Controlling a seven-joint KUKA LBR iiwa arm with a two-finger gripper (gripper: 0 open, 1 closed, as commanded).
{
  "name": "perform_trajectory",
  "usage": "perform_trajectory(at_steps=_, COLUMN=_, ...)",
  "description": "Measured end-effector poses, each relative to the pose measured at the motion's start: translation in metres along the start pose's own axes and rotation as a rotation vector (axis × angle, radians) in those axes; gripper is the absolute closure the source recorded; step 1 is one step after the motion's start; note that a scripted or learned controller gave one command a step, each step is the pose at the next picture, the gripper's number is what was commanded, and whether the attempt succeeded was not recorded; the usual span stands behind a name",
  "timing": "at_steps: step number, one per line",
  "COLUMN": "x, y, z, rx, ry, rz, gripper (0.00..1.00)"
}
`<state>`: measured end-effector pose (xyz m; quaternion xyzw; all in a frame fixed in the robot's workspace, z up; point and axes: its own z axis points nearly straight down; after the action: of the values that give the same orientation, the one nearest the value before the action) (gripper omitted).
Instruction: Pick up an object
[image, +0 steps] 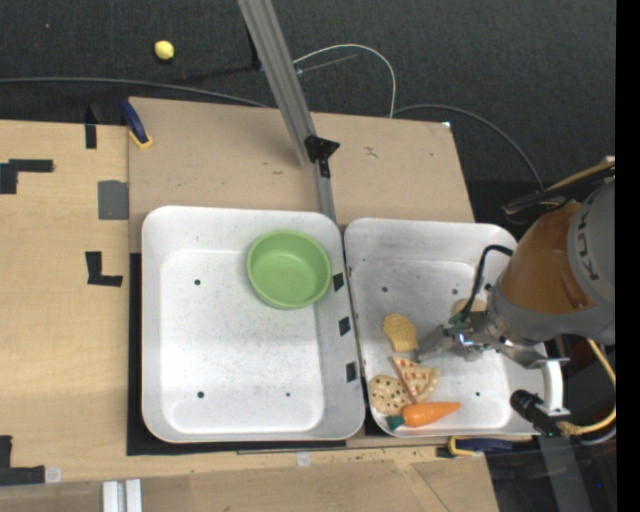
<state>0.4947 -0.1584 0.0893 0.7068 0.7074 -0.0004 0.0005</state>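
The end effector is being lowered into the right bin, apparently on approach; whether it is wide or narrow cannot be told. A pizza slice is lying just at its seven o'clock, a biscuit at ten. A short descent is being called for.

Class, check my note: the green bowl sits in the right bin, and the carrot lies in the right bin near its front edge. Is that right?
One slip: the camera view shows the green bowl in the left bin, near its back right corner. The carrot does lie in the right bin near its front edge.
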Motion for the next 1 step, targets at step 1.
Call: perform_trajectory(at_steps=1, x=0.0007, y=0.0000, z=-0.0102, rx=0.001, ry=0.002, rz=0.000, gripper=1.00)
